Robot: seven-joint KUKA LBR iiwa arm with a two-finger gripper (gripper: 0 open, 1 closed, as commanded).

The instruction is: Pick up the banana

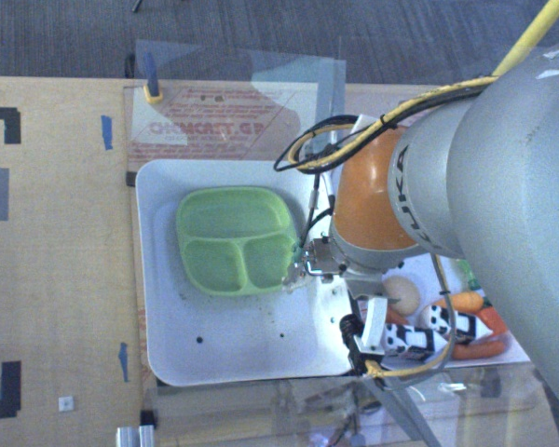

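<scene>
The arm (pixel 503 156) hides most of the right bin, so where the banana lies I cannot tell. The pincer (pixel 303 266) sits at the green tray's (pixel 235 240) right edge, perhaps touching; its state I cannot tell. "UKA" reads on the arm.

A divided plate (pixel 235 240) lies in the left bin (pixel 158 277), toys (pixel 438 329) in the right.

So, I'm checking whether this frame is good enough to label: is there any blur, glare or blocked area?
Camera view: the near arm is soft and out of focus, hiding much of the right bin; the green tray is fairly sharp, evenly lit, faint shadow; mild glare on the clear sheet.
</scene>
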